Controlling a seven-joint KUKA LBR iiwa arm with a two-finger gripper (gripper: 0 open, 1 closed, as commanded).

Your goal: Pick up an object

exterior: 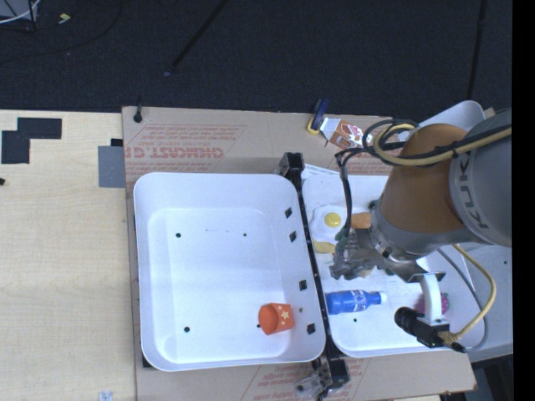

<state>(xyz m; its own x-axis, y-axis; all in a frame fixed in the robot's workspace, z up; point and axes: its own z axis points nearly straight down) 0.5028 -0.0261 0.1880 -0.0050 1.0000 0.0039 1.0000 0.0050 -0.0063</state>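
Just below the hand (347, 261), a blue bottle (353, 302).

The arm (468, 174) is a thick, rounded body in grey, with dark lettering partly visible on its casing at the right; a broad orange band (418, 186) wraps it above the wrist, smooth and slightly glossy; yellow and black cables (380, 136) loop over the top of the band, and another yellow cable (483, 303) curves down the lower side; the gripper (351, 257) is a dark grey metal assembly, its details blurred.
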